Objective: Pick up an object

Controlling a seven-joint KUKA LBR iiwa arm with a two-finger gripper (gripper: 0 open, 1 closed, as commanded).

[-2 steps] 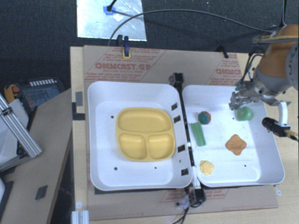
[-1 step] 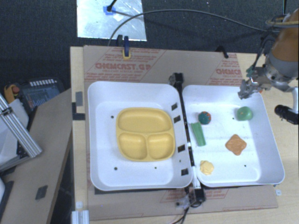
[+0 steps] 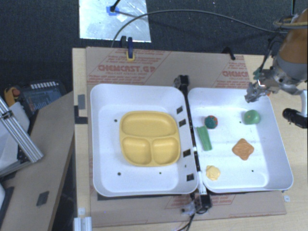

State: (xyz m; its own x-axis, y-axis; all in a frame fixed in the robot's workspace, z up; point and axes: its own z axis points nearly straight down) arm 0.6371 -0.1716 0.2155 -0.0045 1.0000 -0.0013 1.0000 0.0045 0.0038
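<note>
Standing over the desk (image 3: pixel 159 61), I see the arm's end effector (image 3: pixel 253 93) hanging at the far right corner of the right bin (image 3: pixel 274 143), just above its rim, and from here I cannot tell how it is set or whether anything is in it (it looks bare to me, but that is a guess). The things it could pick all lie in that right bin: a green ball (image 3: pixel 251 116) nearest the end effector, a small teal and red ball (image 3: pixel 211 121) further left, a green stick (image 3: pixel 204 138) lying along the bin's left wall, an orange waffle-shaped piece (image 3: pixel 243 148) in the middle, and a pale yellow lump (image 3: pixel 212 172) near the front left corner. The left bin (image 3: pixel 103 129) carries a yellow divided tray (image 3: pixel 149 137), well apart from all this. To my mind the step in hand is the approach, and the green ball is the sensible target, being closest and standing clear of its neighbours. Doing it well would mean centring directly over the ball before descending, coming straight down, and closing low around its widest part, since a round thing will squirt out of an off-centre pinch.
</note>
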